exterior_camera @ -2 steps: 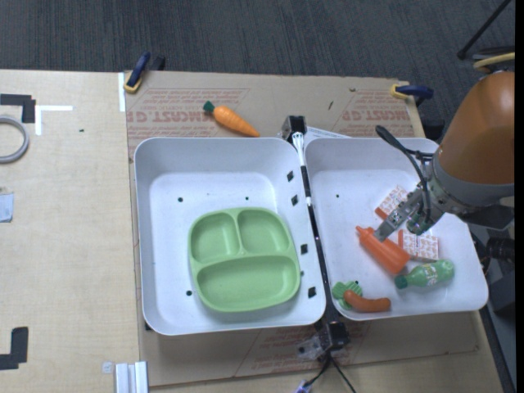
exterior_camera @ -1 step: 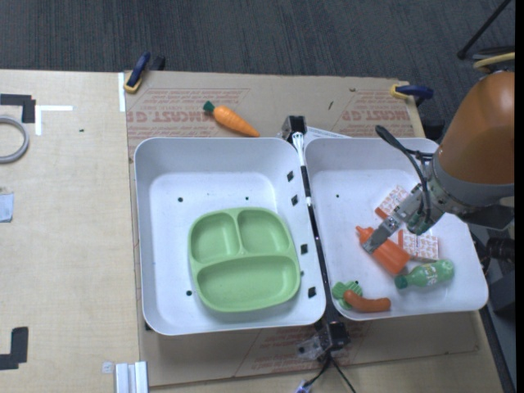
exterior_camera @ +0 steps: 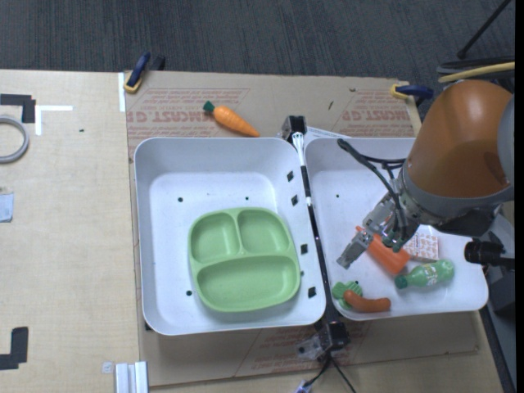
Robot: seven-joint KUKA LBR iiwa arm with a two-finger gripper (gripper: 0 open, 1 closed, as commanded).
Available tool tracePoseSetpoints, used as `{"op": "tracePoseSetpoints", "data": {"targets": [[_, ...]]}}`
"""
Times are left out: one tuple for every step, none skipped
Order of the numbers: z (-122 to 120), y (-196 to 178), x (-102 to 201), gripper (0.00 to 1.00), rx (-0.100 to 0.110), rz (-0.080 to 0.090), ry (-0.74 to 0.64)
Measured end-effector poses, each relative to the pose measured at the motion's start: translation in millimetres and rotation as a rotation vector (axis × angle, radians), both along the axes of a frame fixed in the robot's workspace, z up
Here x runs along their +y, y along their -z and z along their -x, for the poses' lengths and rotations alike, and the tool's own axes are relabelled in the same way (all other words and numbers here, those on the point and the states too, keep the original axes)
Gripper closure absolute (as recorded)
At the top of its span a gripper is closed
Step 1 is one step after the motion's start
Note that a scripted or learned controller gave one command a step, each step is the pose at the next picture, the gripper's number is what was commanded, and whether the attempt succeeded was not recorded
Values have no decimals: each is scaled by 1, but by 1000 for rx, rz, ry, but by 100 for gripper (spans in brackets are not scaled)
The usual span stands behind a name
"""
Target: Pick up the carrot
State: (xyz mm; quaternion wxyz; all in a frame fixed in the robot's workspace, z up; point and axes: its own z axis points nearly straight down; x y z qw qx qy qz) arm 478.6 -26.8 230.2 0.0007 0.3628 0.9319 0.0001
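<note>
Gripper low in right bin, fingers clamped on orange carrot. Second carrot on cardboard behind left bin. Risk: shallow end grip, carrot slips on lift; green bottle close, may get knocked.

My pincer is down in the right bin, touching a carrot; a bottle lies right of it. A divided plate sits in the left bin. Another carrot lies behind both bins.
</note>
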Motion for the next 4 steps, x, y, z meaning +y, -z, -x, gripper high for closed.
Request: {"op": "tracePoseSetpoints", "data": {"targets": [[-1, -21, 30, 0, -4, 1, -252], [-1, -21, 30, 0, -3, 1, -252], [-58, 18, 8, 0, -2, 1, -270], [-85, 2, -14, 0, -3, 2, -626]]}}
